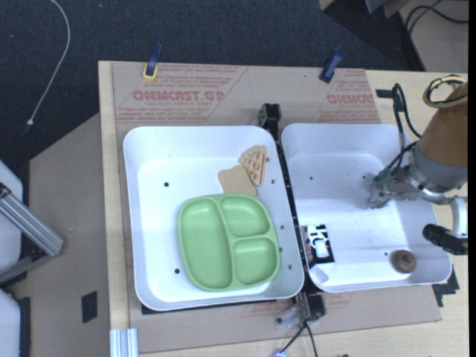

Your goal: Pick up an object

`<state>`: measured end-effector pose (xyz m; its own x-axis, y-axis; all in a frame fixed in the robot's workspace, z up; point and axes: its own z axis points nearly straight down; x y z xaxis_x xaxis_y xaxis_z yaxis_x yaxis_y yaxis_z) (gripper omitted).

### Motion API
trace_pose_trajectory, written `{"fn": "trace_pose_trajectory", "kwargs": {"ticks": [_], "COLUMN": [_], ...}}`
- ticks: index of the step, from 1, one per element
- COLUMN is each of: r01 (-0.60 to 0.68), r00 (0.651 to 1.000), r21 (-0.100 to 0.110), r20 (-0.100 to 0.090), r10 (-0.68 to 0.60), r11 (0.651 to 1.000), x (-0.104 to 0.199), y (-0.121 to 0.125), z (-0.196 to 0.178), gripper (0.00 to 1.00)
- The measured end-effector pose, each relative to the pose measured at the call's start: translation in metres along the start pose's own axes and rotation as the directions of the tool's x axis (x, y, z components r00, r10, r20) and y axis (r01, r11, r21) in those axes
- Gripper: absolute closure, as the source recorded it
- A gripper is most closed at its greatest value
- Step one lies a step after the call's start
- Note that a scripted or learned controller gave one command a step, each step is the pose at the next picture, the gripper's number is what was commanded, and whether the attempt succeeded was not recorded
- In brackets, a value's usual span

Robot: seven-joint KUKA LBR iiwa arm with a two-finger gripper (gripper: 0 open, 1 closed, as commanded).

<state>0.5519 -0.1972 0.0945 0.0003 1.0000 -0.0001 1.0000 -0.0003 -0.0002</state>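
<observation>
My gripper (378, 193) hangs low over the right bin (327, 147), near the middle of its right half, with the grey arm and its orange band (448, 132) coming in from the right edge. A small brown round object (403, 260) lies on that bin's floor at the front right, well apart from the gripper. In the left bin (149, 199) sits a green divided plate (227, 242). Just behind the plate lie a tan flat piece (236, 179) and a waffle-patterned wedge (255, 163), touching each other.
A black-and-white tag (320, 243) sits on the right bin's left wall by the seam between the bins. Blue clamps (152, 62) (331, 65) hold the cardboard bench top at the back. Cables (399, 106) run along the arm at the right.
</observation>
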Motion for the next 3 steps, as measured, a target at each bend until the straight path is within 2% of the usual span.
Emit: {"fn": "trace_pose_trajectory", "kwargs": {"ticks": [1,2,3], "r01": [0.0,0.002,0.001], "r00": [1.0,1.0,1.0], "r21": [-0.004,-0.009,-0.003], "r20": [0.002,0.003,0.002], "r10": [0.0,-0.002,-0.001], "r11": [1.0,1.0,1.0], "x": [0.0,0.001,0.001], "y": [-0.009,-0.002,-0.001], "z": [-0.049,-0.112,-0.109], "gripper": [1.0,1.0,1.0]}}
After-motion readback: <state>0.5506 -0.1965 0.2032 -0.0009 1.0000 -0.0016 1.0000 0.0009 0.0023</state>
